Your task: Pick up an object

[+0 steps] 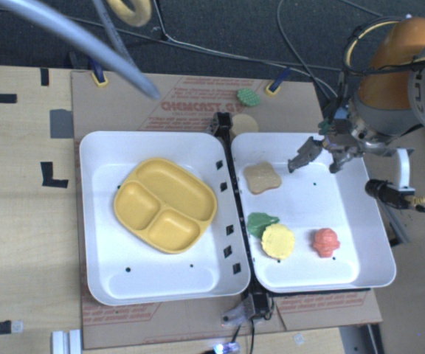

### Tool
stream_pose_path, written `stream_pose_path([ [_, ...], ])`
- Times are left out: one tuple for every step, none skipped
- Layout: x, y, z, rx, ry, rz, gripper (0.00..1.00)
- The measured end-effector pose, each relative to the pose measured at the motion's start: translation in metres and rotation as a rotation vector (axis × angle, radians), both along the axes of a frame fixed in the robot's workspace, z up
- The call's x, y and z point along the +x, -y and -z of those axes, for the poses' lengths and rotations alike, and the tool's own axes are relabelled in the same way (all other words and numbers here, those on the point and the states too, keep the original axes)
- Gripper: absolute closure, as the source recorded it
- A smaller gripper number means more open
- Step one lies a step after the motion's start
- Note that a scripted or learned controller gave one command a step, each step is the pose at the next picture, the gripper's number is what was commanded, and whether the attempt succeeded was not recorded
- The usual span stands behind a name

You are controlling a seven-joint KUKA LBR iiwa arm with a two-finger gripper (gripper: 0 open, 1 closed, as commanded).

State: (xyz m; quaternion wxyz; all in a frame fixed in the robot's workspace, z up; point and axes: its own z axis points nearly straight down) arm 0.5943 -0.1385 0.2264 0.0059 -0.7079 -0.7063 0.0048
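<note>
Gripper (321, 157): poised over the upper part of the right bin, its two dark fingers spread apart with nothing between them.
Arm (389, 72): grey with an orange band, reaching in above the right bin's upper right corner.
Right bin (360, 220): shallow, white, touching the left bin along a dark central seam.
Tan piece (261, 177): flat, beige, roughly square with rounded corners; lies in the right bin's upper left area, just left of and below the gripper.
Green piece (259, 222): small, leaf-like, in the right bin's lower left, touching the yellow piece.
Yellow piece (278, 242): round and bumpy, just below the green piece.
Red piece (325, 242): small, lumpy, pinkish red, in the right bin right of the yellow piece and apart from it.
Left bin (98, 212): holds a yellow tray.
Yellow tray (164, 204): rounded, three compartments, lying askew, well apart from the right bin's pieces.
</note>
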Motion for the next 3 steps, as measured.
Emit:
stream_pose_path([
  [0.002, 0.0, -0.008, -0.002, 0.013, -0.004, 0.0],
  [0.001, 0.002, 0.055, -0.002, 0.01, -0.003, 0.0],
  [-0.006, 0.006, 0.116, -0.002, 0.01, -0.003, 0.0],
])
